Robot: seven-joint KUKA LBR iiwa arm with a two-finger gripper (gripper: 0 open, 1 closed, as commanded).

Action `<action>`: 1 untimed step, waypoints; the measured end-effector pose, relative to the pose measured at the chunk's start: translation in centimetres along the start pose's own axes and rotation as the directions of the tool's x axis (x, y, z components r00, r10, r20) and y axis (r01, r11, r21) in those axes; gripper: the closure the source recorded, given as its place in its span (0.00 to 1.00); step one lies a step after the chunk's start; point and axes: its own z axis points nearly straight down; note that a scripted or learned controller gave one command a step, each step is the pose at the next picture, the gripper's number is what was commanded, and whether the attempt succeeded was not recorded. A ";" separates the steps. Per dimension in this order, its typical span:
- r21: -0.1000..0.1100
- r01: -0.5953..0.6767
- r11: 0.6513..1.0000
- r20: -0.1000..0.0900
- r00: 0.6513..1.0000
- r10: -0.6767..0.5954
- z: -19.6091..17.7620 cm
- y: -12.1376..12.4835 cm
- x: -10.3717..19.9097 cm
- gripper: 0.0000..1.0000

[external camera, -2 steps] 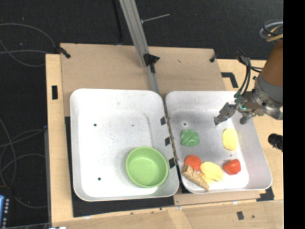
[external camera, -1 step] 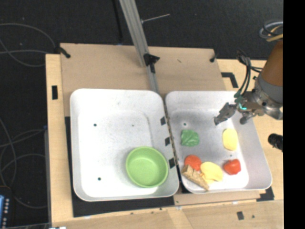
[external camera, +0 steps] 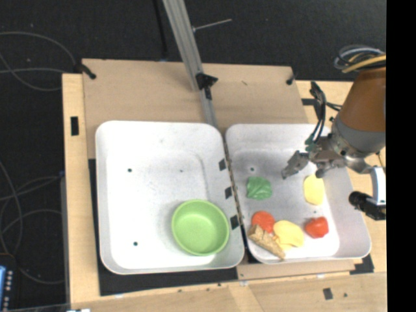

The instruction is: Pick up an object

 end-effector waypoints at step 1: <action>0.000 -0.001 1.000 0.001 1.000 0.001 4.6 0.5 -0.8 0.00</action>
